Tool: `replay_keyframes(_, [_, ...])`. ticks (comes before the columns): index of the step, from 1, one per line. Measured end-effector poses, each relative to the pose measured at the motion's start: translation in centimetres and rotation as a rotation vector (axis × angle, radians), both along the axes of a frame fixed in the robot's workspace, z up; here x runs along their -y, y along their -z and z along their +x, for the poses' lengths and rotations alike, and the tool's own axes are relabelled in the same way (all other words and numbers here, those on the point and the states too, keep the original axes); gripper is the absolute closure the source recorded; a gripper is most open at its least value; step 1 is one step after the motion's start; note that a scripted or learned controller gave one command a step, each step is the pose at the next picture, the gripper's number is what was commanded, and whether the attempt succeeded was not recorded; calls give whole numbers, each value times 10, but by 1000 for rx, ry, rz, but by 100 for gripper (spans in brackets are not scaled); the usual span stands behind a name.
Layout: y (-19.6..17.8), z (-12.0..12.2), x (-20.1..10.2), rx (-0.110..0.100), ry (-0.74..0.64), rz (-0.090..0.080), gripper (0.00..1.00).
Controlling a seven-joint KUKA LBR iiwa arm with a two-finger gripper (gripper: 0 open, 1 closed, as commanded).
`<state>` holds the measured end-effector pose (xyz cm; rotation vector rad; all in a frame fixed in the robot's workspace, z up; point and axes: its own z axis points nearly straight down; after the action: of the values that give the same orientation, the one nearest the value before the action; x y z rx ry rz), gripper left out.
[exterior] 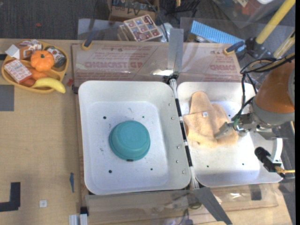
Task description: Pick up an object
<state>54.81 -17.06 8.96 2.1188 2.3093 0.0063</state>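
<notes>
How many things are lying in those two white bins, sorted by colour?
Teal: 1, the upturned bowl in the left bin.
Tan: 1, the cloth in the right bin, with the pincer at its edge.
Total: 2.

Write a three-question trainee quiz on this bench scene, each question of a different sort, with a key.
1. True or false: the teal bowl sits in the left bin.
2. What lies in the right bin? A) banana B) tan cloth C) bowl
3. Fill in: the gripper is at the cloth's ____ edge in the view.

Key: 1 true; 2 B; 3 right.
</notes>
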Motion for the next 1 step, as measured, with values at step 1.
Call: replay_keyframes(1, [-11,0,2,3,5,1,100])
